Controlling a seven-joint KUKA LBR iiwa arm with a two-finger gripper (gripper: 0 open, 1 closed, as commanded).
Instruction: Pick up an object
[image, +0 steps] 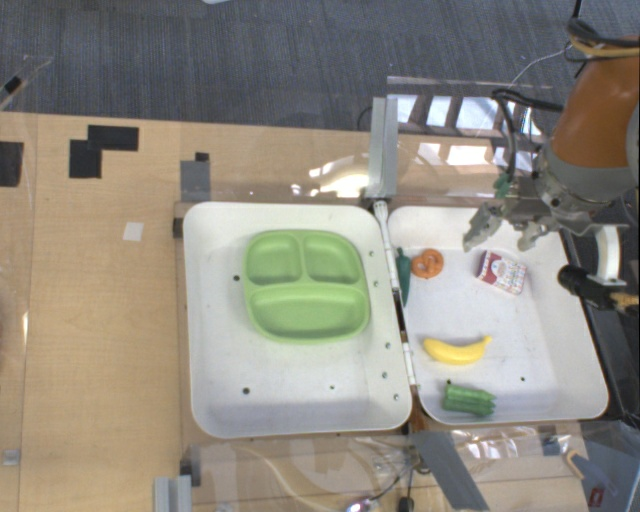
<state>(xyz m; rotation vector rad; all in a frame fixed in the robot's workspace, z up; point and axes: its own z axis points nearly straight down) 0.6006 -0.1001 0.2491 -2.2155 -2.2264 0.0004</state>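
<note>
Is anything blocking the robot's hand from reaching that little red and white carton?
Nothing visible does. The hand, fingers spread, hangs just above the carton; the orange piece sits off to its side.

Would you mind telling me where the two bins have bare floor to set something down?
Left bin: a wide bare strip in front of the green tray, plus margins either side of it. Right bin: free floor between the carton and banana, and along its right side. Crowded spots: the back, where the end effector hangs near the orange piece, and the front around the green vegetable.
</note>
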